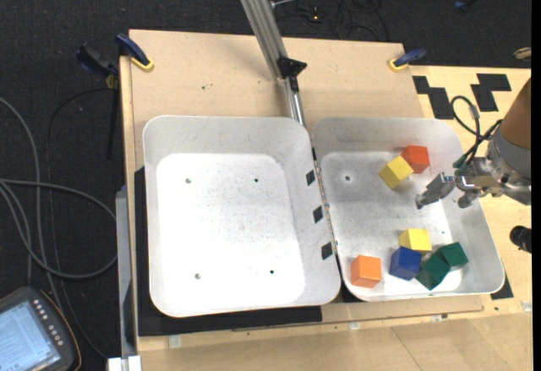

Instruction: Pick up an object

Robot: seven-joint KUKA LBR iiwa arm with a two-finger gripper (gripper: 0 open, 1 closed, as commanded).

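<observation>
Gripper (446, 190) sat spread wide and empty; yellow block (396, 171) at its 10 o'clock touched orange block (415, 158), so I feared a nudge.

bins (228, 217): white, finely speckled
blocks: orange-red (415, 158), yellow (395, 172), yellow (415, 239), blue (406, 263), orange (366, 270), two green (444, 264)
bench (211, 73): tan
clamps (135, 52): blue, yellow-tipped
</observation>
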